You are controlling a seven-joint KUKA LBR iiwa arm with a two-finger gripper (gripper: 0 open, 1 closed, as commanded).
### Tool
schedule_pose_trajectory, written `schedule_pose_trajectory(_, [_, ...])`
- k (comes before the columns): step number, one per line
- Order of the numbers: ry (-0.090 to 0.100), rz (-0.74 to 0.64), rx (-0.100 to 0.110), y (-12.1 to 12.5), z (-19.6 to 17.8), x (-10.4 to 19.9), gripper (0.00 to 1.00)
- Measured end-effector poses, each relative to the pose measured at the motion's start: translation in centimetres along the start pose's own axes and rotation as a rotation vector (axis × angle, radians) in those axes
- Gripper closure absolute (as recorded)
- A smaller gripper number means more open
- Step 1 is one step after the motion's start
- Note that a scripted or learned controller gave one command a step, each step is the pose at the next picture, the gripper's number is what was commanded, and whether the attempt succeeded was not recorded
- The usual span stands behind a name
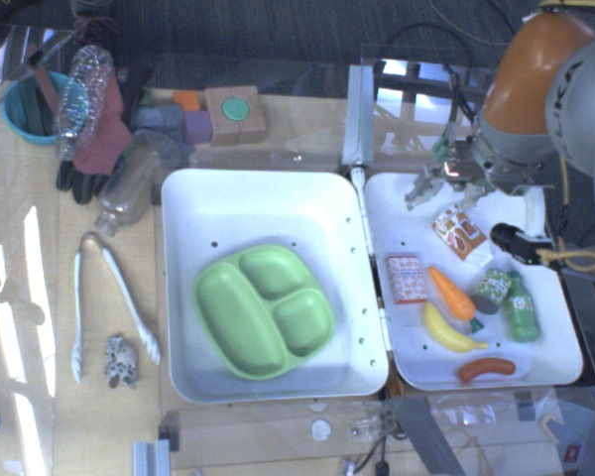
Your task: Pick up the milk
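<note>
Hand (443, 183) spread, holding nothing, hovering at the right bin's (571, 360) far end. Near to far: sausage (487, 369), banana (448, 329), carrot (451, 294). Milk (407, 279) (red-and-white carton, my guess) lies flat at roughly 7 o'clock from the hand, well apart. Pick not yet begun: descend, grip and lift remain.

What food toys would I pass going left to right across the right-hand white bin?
Pink carton → banana → orange-and-white carton → sausage → green bottle.
</note>
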State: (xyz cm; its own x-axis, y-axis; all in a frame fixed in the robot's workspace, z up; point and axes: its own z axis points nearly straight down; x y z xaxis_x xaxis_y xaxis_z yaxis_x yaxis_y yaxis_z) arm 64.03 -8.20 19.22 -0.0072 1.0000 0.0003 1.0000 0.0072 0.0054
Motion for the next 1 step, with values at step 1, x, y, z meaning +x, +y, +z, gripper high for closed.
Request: schedule_pose_trajectory(1, [-0.008, -0.151, -0.033, -2.04, 7.04, -3.06, 0.00])
